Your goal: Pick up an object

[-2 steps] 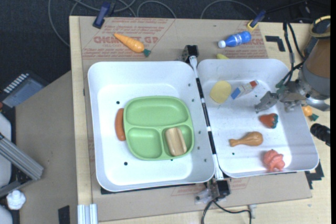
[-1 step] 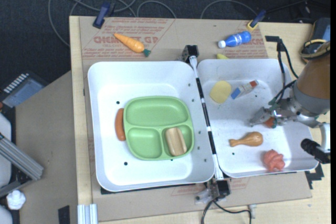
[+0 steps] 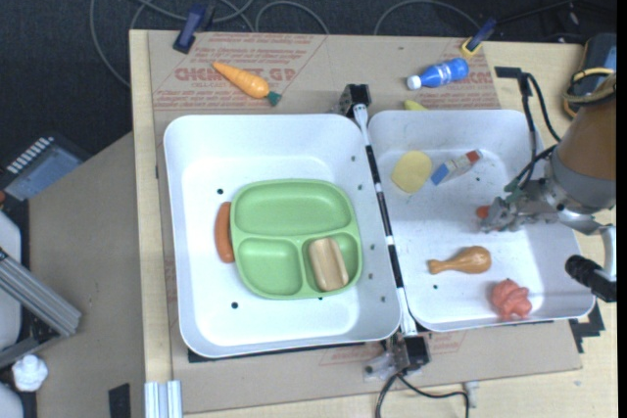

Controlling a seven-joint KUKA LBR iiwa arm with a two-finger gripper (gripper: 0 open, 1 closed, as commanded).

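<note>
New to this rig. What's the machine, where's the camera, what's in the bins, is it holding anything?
There is one picture, from a fixed camera above the bench, looking down at a slant. The machine is a grey robot arm with an orange band, reaching in from the right. Its tool hangs low over the right white bin; I can't tell whether it grips anything.

That bin holds a yellow round toy, a small blue and white tube, a tan toy drumstick and a pink lumpy toy.

The left white bin holds a green divided plastic tray with a tan toy bun in its lower right compartment, and an orange toy sausage beside the tray.

On the bench behind the bins lie an orange toy carrot and a blue and white toy bottle.
</note>
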